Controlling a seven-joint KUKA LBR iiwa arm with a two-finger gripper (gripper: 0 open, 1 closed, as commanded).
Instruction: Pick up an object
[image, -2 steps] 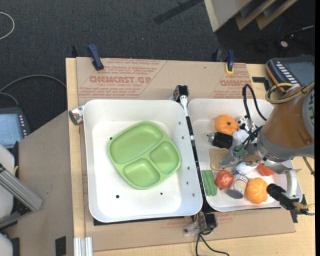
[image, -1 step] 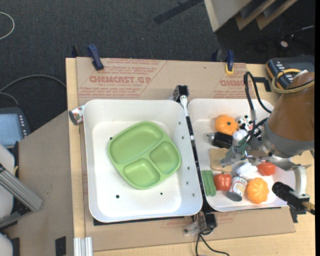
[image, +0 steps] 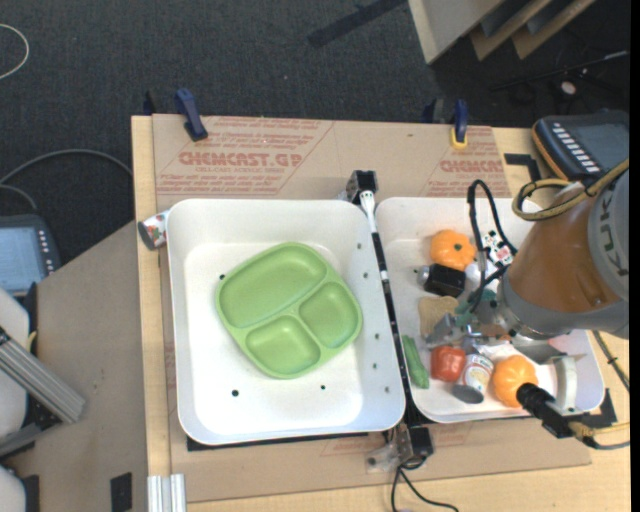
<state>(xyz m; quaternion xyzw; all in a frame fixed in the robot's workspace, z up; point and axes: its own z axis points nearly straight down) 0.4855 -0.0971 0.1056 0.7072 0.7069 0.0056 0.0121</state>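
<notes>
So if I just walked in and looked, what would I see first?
Probably the big green plate with three sections, lying in the middle of the left white bin. Next, the robot arm, grey and orange, reaching over the right bin, which is crowded with small toys. Two bright orange balls stand out there: one near the back, one near the front.

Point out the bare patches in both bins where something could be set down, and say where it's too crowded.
Left bin: bare floor rings the green divided plate, widest along the near edge and the far-left corner. Right bin: a small bare strip at its far-left corner, beyond the orange ball. Its middle and near side are crowded with small items under the gripper.
</notes>
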